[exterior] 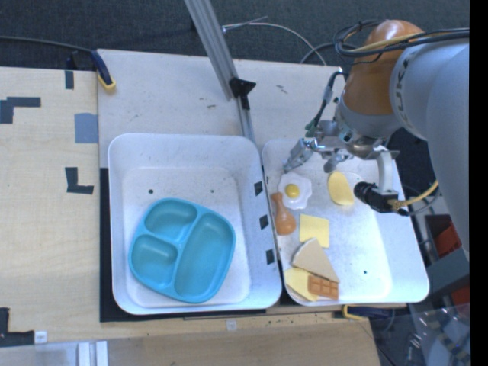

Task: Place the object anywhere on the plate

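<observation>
The plate [183, 250], blue with three compartments, lies bare in the left bin [122, 155], toward 7 o'clock of the view. The toy food sits in the right bin [404, 277]: a fried egg [294, 191], a yellow piece [341, 188] at its 3 o'clock, a cheese square [314, 229], a sausage [284, 216] and a sandwich [313, 259] toward 6 o'clock. The gripper [329, 145] hangs at that bin's 12 o'clock end, just above the egg and yellow piece; open or closed, I cannot tell. This looks like the picking step: nothing is visibly held. Next calls for descending on one item, then carrying it toward 8 o'clock onto the plate
</observation>
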You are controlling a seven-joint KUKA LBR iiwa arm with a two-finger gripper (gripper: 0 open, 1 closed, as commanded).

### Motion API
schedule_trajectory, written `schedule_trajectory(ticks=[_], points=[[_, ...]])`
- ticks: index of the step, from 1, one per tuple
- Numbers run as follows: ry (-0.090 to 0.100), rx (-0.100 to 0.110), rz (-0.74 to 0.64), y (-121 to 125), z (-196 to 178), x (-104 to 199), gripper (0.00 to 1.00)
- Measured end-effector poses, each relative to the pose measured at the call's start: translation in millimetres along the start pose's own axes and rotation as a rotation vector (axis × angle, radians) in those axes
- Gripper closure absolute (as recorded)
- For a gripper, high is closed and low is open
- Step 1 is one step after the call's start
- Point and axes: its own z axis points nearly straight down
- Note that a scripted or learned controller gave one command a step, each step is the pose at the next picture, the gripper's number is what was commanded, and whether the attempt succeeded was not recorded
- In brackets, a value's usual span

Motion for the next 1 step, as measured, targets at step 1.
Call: schedule_trajectory(ticks=[1], points=[[0.0, 0.01, 0.001, -38.0, 3.6, 38.9, 0.0]])
